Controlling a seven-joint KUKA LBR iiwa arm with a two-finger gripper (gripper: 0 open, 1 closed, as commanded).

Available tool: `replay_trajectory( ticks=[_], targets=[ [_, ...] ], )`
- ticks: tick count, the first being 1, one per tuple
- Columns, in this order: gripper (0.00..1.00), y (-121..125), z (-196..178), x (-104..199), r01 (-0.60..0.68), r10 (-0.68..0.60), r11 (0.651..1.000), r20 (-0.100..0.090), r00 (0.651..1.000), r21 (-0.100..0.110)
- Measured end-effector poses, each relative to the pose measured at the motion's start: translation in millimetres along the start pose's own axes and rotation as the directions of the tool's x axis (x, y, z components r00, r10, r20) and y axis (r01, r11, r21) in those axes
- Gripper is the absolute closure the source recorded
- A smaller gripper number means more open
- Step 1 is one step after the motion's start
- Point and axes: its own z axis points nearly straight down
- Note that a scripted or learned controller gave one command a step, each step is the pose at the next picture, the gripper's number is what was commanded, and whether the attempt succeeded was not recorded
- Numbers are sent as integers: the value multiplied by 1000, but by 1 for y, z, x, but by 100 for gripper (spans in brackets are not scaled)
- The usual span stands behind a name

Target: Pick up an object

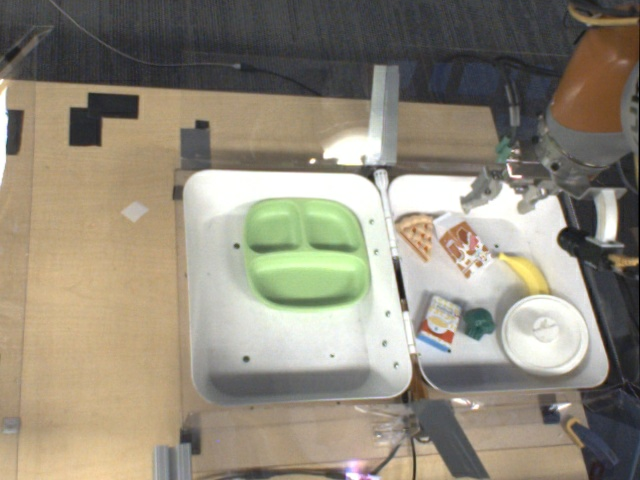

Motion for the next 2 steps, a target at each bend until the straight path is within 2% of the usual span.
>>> replay_trajectory(
  ticks=[1, 2],
  targets=[
    [0, -30, 15, 13, 198, -198, 980, 0, 980, 0],
    [0, -55, -33, -63, 196, -196, 981, 3, 981, -2]
  ],
)
